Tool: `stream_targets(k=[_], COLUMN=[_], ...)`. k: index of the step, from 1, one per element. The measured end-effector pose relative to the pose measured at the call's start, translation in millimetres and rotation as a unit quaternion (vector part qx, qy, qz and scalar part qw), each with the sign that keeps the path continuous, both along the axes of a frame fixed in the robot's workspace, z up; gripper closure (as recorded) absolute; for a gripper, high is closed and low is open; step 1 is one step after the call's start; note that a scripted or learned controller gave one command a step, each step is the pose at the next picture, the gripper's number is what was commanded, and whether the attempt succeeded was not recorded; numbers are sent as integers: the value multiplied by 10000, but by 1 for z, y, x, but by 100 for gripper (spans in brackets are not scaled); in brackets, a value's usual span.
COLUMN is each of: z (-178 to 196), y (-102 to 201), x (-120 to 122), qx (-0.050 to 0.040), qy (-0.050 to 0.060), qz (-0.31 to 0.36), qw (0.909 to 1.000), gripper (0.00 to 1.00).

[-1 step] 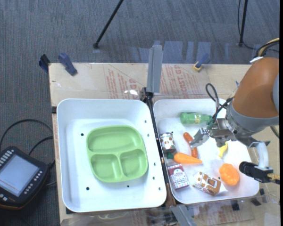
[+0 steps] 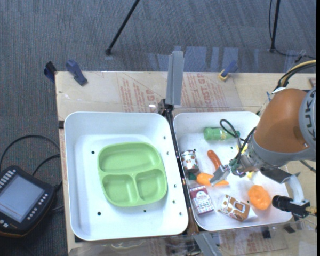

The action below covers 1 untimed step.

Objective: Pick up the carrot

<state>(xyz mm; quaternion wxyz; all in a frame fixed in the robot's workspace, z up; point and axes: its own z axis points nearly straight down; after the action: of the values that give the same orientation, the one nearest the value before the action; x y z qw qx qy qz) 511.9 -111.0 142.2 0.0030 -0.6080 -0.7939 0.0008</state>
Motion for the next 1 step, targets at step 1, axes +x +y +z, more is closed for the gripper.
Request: stream_targets(k=[1], z=[-50], y=[-1], x=[-18], qx=[10], qy=[-44], qz=[-700], qw=[9975], gripper=[0])
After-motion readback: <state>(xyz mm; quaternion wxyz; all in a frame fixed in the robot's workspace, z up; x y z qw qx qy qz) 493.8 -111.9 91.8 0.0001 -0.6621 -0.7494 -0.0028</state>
